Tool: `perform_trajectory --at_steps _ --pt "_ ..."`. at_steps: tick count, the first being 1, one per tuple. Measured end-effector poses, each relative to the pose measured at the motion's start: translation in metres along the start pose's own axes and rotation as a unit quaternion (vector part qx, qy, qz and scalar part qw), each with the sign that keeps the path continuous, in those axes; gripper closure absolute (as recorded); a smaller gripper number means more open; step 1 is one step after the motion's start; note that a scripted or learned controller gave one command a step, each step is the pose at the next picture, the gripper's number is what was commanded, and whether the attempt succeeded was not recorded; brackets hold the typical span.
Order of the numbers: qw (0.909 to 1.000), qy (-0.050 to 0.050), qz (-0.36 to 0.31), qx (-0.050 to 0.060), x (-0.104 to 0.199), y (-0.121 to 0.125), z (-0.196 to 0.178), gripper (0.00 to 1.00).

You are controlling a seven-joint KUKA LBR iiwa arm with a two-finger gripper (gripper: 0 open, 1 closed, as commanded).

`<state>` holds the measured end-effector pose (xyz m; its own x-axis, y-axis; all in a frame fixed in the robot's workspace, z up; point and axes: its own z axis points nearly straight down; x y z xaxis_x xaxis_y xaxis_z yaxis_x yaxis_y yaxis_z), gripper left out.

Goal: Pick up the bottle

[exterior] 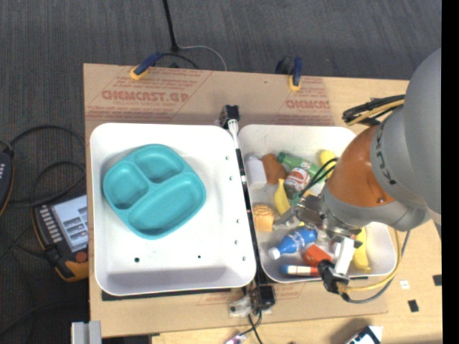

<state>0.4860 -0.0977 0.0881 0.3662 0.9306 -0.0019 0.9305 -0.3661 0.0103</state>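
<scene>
Camera view: the gripper (324, 244) hangs low in the right bin (384, 267); whether its jaws are wide or narrow, I cannot tell. One blue bottle (292, 243) lies just left of them. One teal tray (154, 189) sits far left in the left bin (172, 267); two bins.

Teal divided plate (155, 190) sat in left bin (107, 264); two clamps (144, 66) gripped the worktop (237, 92) far edge.

The grey arm (401, 156) reaches in from the right, wrist bent downward.
</scene>
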Motion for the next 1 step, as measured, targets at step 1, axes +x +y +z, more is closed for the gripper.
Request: perform_trajectory --at_steps 1 --pt "0.9885 0.001 -0.151 0.000 -0.0083 0.0042 -0.0002 0.00"
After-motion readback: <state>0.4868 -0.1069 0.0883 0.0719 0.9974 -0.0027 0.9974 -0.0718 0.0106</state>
